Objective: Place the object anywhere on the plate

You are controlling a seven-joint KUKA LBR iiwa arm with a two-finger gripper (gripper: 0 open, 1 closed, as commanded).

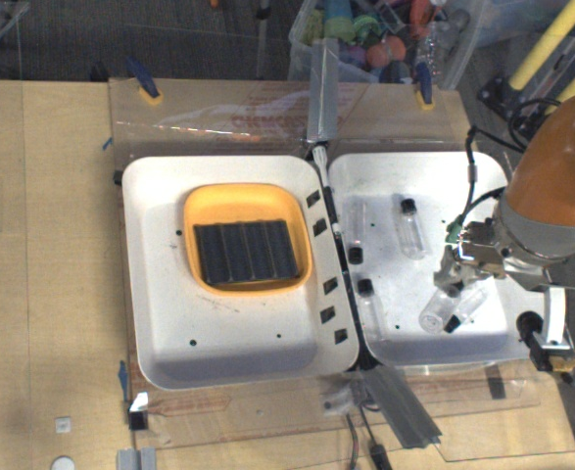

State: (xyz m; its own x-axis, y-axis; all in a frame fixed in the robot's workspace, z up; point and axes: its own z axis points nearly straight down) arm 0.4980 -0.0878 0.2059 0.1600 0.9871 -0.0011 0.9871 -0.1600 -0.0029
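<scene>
Bins are sitting side by side on the wooden bench: the left white bin (160, 331) is holding a yellow-orange squarish plate (201, 211) with a dark ridged rectangular slab (246, 252) lying on it, while the right white bin (385, 174) is holding two clear plastic vials with black caps, one (409, 225) near its middle and the other (452, 310) lying tilted just below the gripper (460, 272). The grey arm is reaching in from the right, its gripper hanging low over that right bin; how its jaws are standing, I cannot tell.
</scene>
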